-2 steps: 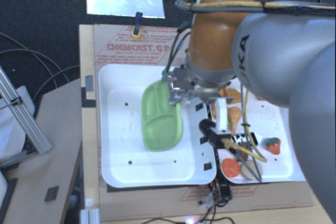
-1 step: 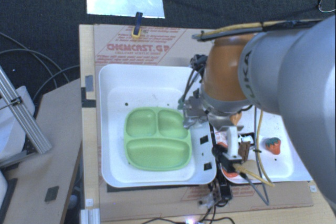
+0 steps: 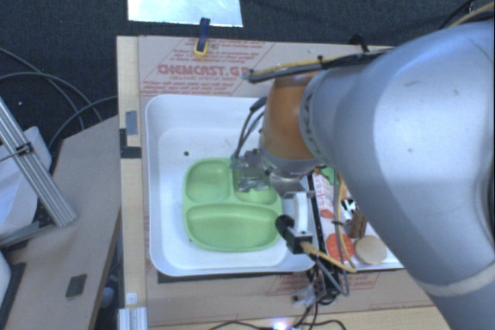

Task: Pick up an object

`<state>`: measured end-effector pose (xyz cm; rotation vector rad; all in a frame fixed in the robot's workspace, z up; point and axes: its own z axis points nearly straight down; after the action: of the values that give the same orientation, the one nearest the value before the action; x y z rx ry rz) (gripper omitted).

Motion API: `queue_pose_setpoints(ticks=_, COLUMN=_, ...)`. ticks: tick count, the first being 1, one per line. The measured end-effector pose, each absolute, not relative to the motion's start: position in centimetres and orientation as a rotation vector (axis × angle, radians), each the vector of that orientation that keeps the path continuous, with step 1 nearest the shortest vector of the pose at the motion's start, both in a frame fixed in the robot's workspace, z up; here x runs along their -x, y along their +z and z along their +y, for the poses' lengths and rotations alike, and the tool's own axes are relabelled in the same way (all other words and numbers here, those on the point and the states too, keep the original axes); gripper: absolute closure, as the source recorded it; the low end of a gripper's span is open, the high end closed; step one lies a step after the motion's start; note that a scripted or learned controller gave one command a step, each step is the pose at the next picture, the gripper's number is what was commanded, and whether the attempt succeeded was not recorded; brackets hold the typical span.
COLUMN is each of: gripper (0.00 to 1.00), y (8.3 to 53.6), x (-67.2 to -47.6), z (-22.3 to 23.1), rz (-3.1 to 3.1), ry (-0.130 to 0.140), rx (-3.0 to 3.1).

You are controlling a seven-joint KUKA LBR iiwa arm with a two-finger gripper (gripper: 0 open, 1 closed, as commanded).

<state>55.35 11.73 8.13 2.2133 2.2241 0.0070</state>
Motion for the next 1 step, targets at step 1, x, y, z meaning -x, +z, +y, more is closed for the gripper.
queue_pose_setpoints(ticks=1, gripper=1.00, y=9.78, x=-55.43, z=11.67, rz=2.222, ry=0.013, rx=-2.215)
